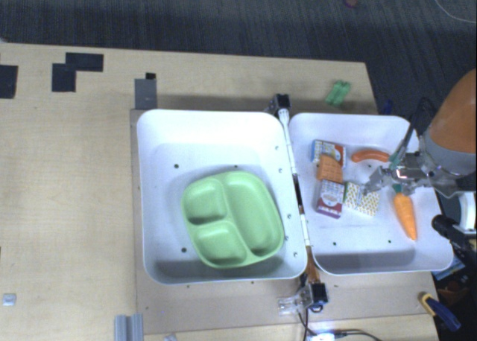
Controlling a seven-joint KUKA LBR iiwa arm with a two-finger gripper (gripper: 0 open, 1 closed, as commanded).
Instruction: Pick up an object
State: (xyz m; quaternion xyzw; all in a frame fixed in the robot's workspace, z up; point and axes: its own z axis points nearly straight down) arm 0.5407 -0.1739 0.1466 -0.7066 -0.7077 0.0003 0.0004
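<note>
The right bin [373, 257] holds several small items. A carrot [405, 215] lies near its right side, and an orange sausage-like piece [370, 156] lies toward the back. A white and green carton [361, 200] sits beside a maroon box [330, 199]. Behind them lie an orange packet [329, 170] and a small orange and blue box [328, 152]. My gripper [381, 179] hangs low over the bin, just above the white and green carton and left of the carrot's top. Nothing can be seen held in it.
The left bin [160, 153] holds a green divided plate [232, 217]. The arm's orange band [456, 120] enters at the right edge. A green object [337, 92] lies on the bench behind the right bin. Cables and a clip [305, 301] sit at the front.
</note>
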